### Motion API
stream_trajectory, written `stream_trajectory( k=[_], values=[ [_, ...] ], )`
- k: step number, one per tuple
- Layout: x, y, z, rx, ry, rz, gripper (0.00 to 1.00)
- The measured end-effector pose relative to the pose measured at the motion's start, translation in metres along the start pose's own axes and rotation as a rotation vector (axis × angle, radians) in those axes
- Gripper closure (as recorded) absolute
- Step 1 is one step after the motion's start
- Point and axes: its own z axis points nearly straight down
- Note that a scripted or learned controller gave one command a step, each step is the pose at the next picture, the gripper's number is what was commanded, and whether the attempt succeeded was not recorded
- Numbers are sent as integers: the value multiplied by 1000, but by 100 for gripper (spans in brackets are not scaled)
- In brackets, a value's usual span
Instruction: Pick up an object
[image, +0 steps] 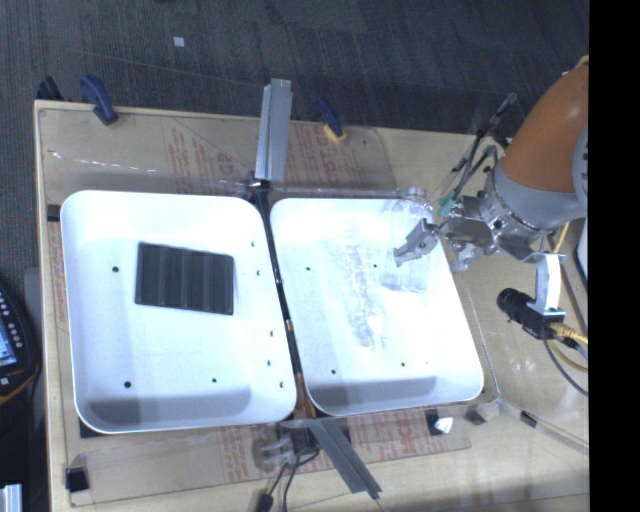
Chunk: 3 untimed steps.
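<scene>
So the only obvious thing to grab is the dark ribbed pad (185, 278), lying flat in the left bin (90, 215). Looks light, thin and flexy; I'd pinch an edge. The gripper (425, 243) hangs over the right bin (330, 390), well apart from it. Can't tell its state.

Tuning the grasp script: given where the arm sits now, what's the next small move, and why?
Probably a short travel toward the camera view's left and down onto the clear crinkled plastic items in the right-hand shallow white bin. The end effector sits over that bin's upper right corner, beside them, with nothing seen between its fingers. The dark ribbed rectangular slab lies in the far left-hand white bin.
</scene>
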Motion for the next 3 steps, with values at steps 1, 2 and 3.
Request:
stream_trajectory(
  k=[1,2,3],
  values=[
    [-2,-24,-48,0,0,-44,0],
    [-12,-50,-51,4,1,54,0],
    [-6,-51,-45,4,3,-1,0]
  ],
)
